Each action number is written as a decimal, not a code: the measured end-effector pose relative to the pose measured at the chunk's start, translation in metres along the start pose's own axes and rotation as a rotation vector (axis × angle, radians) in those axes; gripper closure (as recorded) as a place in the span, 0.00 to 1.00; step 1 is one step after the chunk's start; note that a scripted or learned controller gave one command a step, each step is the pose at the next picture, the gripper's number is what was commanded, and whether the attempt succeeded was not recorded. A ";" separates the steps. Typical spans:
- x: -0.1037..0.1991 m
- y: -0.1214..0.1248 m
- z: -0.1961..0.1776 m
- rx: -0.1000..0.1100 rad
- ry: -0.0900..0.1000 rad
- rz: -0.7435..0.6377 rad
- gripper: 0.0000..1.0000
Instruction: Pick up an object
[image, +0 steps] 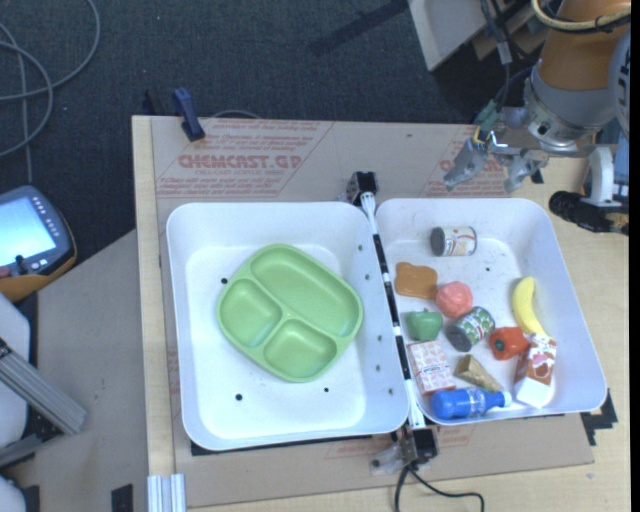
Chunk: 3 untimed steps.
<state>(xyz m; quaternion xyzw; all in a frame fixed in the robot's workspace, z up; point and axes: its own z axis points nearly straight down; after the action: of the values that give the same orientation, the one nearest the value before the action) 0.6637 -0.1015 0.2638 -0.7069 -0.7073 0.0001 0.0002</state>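
Two shallow white bins sit side by side on the bench. Left bin (200, 400) holds a green three-compartment plastic tray (290, 312), tilted. Right bin (575, 300) holds small toy foods: yellow banana (526, 305) near the right wall, blue bottle (468, 403) lying at the front edge, pink round fruit (455, 298) mid-bin, small can (453, 241) lying at the back. My gripper (492, 166) hangs above the bench just behind the right bin, fingers spread wide, nothing between them
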 end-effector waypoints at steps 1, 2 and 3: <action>-0.021 -0.055 0.165 0.017 0.003 0.004 0.00; -0.014 -0.093 0.181 0.007 0.002 0.002 0.00; -0.014 -0.089 0.168 -0.003 0.000 0.002 1.00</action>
<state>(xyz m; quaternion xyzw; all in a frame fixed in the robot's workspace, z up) 0.5742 -0.1155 0.0957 -0.7076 -0.7066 -0.0011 -0.0010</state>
